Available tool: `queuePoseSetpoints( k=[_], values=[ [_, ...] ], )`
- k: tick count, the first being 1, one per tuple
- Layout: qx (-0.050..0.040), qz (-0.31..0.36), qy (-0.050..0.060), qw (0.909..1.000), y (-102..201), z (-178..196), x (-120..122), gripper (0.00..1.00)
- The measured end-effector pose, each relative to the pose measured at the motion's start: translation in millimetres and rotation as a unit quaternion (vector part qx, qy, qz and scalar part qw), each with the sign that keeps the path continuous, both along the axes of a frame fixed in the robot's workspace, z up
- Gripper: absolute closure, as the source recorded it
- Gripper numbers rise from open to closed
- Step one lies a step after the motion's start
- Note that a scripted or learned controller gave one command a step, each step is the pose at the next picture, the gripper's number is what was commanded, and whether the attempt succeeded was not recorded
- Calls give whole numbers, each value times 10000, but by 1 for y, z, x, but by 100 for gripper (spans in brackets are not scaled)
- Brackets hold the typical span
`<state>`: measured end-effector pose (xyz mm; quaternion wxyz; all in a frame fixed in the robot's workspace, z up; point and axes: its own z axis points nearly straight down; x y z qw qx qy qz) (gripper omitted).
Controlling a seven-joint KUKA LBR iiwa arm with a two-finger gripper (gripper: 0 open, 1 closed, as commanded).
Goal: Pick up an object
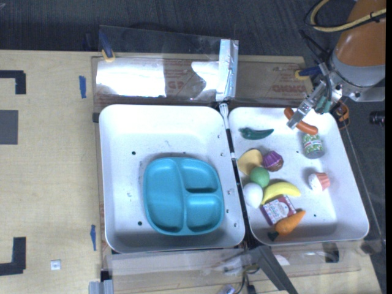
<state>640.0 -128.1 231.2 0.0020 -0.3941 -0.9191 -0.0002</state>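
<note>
My gripper (296, 120) hangs over the far part of the right bin (352, 210), reaching in from the upper right. Directly under its tip lies an orange-red sausage (309, 127), partly hidden by it; whether they touch is unclear. Just in front of the sausage stands a small green-labelled can (312, 145). A dark green pepper (256, 132) lies to the gripper's left. Nearer the front are a yellow piece (248, 160), a purple onion (273, 160), a green lime (260, 176), a white egg (252, 194), a banana (282, 190), a red packet (277, 210), a carrot (290, 221) and a pink cupcake (319, 180).
The left bin (122, 139) holds a blue divided plate (182, 195). A clear plastic wall (226, 72) stands behind the bins. Yellow cables (331, 11) loop above the arm at the upper right.
</note>
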Motion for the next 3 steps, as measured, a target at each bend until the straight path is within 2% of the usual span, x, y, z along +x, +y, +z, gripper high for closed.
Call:
queuePoseSetpoints(
  k=[1,2,3],
  values=[
    [0,352,6,9994,-26,-52,-2,100],
    [-3,-863,0,9963,28,-51,-8,100],
    [-5,-566,-30,9984,94,-23,-7,100]
  ],
)
